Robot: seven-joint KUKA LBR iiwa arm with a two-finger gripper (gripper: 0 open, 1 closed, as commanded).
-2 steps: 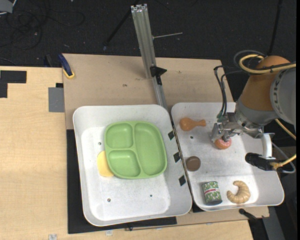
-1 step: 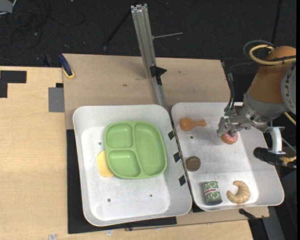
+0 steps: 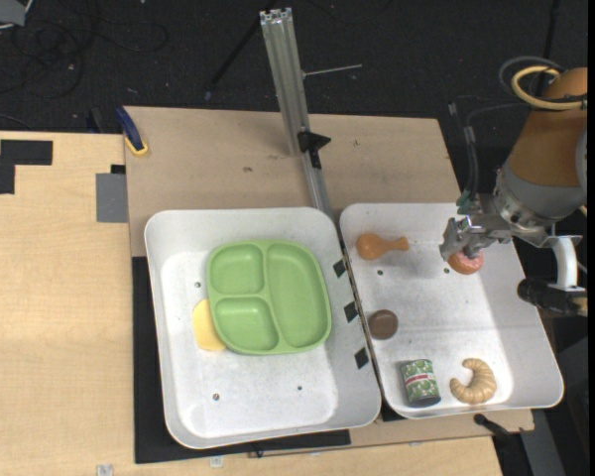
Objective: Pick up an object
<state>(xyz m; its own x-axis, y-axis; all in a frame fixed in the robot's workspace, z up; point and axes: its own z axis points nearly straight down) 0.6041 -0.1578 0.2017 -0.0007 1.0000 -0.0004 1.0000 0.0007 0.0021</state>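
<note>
Camera view: arm [image 3: 547,157] comes in from the right, gripper [image 3: 465,246] low over the right bin [image 3: 456,365], near its upper right area. A small red-pink thing [image 3: 466,262] sits right under the fingertips, touching or nearly so. Can't tell whether the fingers are apart or clamped on it; the gripper body covers the top of it and the detail is too small.

Other stuff in the right bin: orange drumstick-shaped toy [image 3: 381,246] to the left of the gripper, near the bin's top-left corner, apart from the red thing. Brown round piece [image 3: 383,323] at the left wall, mid-height. Green can [image 3: 417,382] lying near the bottom edge, croissant [image 3: 475,380] just beside it on the right, small gap between them. The middle of the bin, below the gripper, is open floor.

Left bin [image 3: 248,405]: green divided tray [image 3: 269,297] takes up the centre. A yellow thing [image 3: 207,327] pokes out from under the tray's left edge, mostly covered, shape unclear. Bare floor along the bottom and right side of that bin.

Metal post [image 3: 290,97] stands behind the bins, slanting down to the seam between them. Black clips [image 3: 349,310] sit along that seam. Blue-and-yellow tool [image 3: 132,133] lies at the bench's far left corner, well apart from everything.

Arm's upper part is cut off at the right edge.
</note>
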